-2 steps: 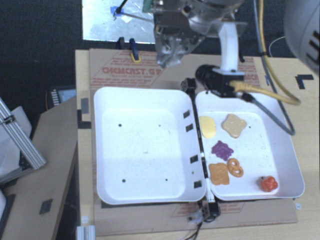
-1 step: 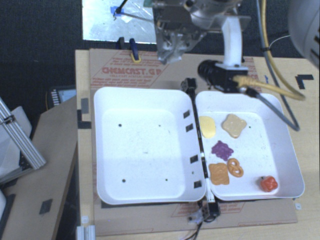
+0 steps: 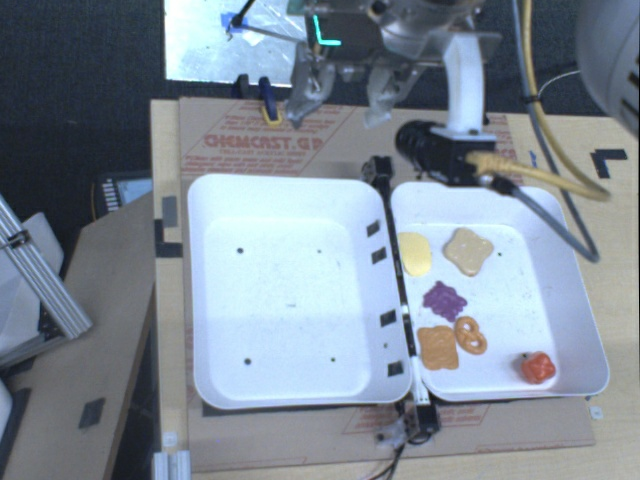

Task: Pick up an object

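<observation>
The pincer (image 3: 340, 103) hangs high at the far edge of the desk (image 3: 130, 268), behind both bins, its two fingers apart with nothing between them; all candidate objects lie in the right bin (image 3: 570, 268): a yellow oval piece (image 3: 416, 254) near the divider, a beige lobed biscuit (image 3: 468, 250) just right of it, a purple cluster (image 3: 444, 299), an orange square cracker (image 3: 437, 347), a pretzel (image 3: 471, 335) touching or nearly touching the cracker, and a red piece (image 3: 537, 368) at the near right corner; the left bin (image 3: 200, 268) holds none. Judgement: the biscuit or red piece stand well apart from neighbours and suit a clean grasp; descend centred, fingers straddling the item; avoid the cracker and pretzel pair, where a finger may foul the neighbour.
</observation>
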Tool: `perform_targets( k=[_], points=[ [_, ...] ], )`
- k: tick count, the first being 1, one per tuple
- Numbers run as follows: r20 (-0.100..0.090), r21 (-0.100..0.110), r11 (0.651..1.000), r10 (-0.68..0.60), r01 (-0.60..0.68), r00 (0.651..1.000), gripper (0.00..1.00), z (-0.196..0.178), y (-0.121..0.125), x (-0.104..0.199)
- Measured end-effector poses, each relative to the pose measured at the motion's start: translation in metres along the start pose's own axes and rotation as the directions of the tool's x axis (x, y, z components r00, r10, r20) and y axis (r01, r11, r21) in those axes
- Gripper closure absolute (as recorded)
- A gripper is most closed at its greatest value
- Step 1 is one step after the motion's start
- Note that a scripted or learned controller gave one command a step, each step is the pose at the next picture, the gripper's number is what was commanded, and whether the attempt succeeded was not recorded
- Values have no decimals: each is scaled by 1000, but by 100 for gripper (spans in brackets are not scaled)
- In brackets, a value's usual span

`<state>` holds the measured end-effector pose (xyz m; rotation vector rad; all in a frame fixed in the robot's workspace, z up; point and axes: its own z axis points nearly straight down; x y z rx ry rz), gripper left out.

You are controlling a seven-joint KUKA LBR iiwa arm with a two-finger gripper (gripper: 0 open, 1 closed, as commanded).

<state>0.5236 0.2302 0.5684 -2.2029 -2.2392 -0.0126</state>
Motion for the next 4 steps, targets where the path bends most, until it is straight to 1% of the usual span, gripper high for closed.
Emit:
perform_targets(
  k=[4],
  points=[
    [0,0,1000,0,0,1000,0,0,0,0]
  ],
)
